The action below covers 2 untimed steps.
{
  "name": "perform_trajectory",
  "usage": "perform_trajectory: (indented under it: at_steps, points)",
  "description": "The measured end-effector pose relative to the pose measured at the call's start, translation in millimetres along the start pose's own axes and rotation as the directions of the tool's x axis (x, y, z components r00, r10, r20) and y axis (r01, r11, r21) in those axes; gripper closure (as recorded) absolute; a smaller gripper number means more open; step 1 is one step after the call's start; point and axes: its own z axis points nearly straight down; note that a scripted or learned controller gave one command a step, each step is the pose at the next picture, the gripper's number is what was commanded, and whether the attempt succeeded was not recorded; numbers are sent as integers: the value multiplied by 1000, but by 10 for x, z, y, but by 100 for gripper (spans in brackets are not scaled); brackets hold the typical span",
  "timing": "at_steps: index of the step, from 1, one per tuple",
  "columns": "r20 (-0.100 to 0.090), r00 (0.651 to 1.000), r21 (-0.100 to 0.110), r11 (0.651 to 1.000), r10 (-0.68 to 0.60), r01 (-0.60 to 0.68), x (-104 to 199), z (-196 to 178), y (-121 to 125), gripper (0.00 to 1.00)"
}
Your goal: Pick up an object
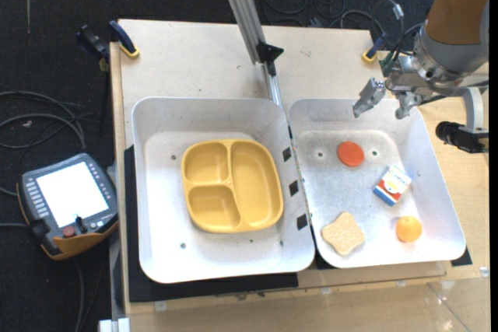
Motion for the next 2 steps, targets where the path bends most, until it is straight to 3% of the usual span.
perform_trajectory:
  at_steps: [1, 2]
  points:
    - [0, 1000, 0, 1000, 0, 0, 0, 0, 0, 0]
    - [0, 1000, 4, 1000, 2, -2, 42, 448, -48, 0]
